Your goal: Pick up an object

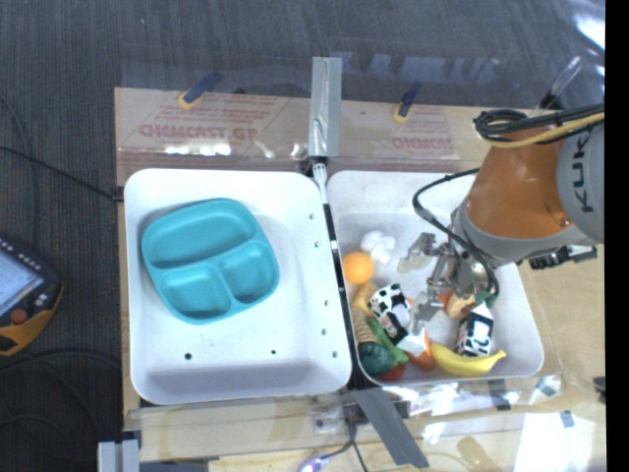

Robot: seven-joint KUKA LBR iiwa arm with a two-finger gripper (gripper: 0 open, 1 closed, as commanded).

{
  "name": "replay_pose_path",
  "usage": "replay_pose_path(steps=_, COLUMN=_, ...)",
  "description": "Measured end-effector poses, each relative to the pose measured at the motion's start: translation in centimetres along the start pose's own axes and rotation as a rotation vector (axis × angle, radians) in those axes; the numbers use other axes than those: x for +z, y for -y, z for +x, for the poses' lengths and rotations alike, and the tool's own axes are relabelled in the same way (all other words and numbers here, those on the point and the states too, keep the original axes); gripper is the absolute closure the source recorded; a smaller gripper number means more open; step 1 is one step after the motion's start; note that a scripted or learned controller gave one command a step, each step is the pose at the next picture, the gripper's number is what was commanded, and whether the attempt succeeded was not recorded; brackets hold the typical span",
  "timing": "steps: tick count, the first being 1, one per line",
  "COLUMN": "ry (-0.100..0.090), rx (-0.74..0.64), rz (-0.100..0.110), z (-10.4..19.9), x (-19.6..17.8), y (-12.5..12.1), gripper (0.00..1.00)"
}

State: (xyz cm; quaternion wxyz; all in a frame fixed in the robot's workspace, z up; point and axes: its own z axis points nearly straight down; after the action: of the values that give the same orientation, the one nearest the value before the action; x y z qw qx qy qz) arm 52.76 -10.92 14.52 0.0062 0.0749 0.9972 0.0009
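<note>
My gripper (432,288) hangs low inside the right bin (393,190), over a heap of small toy foods. Just left of it lie an orange ball (358,267) and a white lumpy piece (377,245). A black-and-white cow-patterned toy (391,309) sits below and left of the gripper. A second cow-patterned carton (476,336) stands to the right, above a yellow banana (466,361). A green and red vegetable piece (380,359) lies at the bin's front left corner. Nothing visibly sits between the fingers.
The left bin (157,362) holds a teal divided plate (208,258). A metal divider (325,106) runs between the bins at the back. The arm's orange band (516,190) overhangs the right bin's far right side. A handheld pendant (22,298) lies at the left edge.
</note>
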Motion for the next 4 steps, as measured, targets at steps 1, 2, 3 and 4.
replay_pose_path(steps=1, ry=0.030, rx=0.011, rz=0.009, z=0.2, x=0.9, y=2.1, gripper=0.00)
replay_pose_path(steps=2, ry=0.012, rx=0.069, rz=0.008, z=0.3, x=2.8, y=0.9, gripper=0.00)
replay_pose_path(steps=3, ry=0.004, rx=0.072, rz=0.003, z=3.1, x=5.4, y=5.2, gripper=0.00)
replay_pose_path(steps=4, ry=0.008, rx=0.071, rz=0.005, z=2.9, x=4.5, y=5.2, gripper=1.00)
